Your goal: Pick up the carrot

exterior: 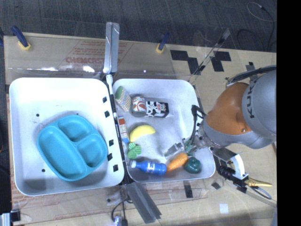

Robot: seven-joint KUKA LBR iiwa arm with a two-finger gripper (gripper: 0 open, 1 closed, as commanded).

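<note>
The carrot [177, 162] is orange and lies near the front right corner of the right bin [155, 85], tilted, with its thicker end toward the right. My gripper [181, 147] reaches in over the bin's right wall and hangs just above and behind the carrot, very close to it. A grey metal part of the gripper points left toward the bin's middle. Nothing shows as lifted; the carrot rests on the bin floor.
A dark teal object [193, 165] sits right of the carrot, a blue bottle [149, 166] left of it. A yellow fruit [142, 132], a small green toy [134, 149] and a cow-patterned carton [151, 108] lie further back. The left bin [28, 93] holds a blue divided plate [73, 146].
</note>
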